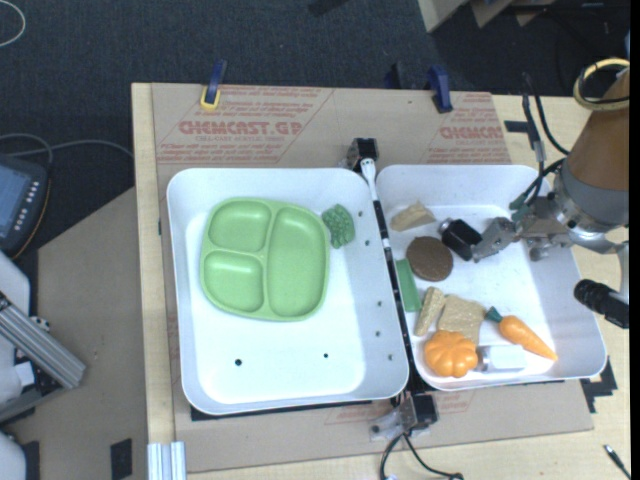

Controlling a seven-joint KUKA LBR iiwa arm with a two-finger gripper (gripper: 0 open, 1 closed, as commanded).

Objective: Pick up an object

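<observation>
The right bin (560, 298) holds several toy foods: a tan wedge (412, 216), a brown round cookie (430, 258), a green stick (405, 284), two tan crackers (450, 314), an orange pumpkin (450, 354), a carrot (525, 336) and a small white piece (503, 359). My gripper (472, 240) reaches in from the right over the back of this bin. Its dark tip is just right of the cookie and below the wedge. Nothing is visibly held in it.
The left bin (290, 368) holds a green divided plate (266, 258) with a green broccoli piece (338, 225) beside its right rim. A black ridge (385, 258) divides the two bins. A black part (603, 301) juts over the right bin's right wall.
</observation>
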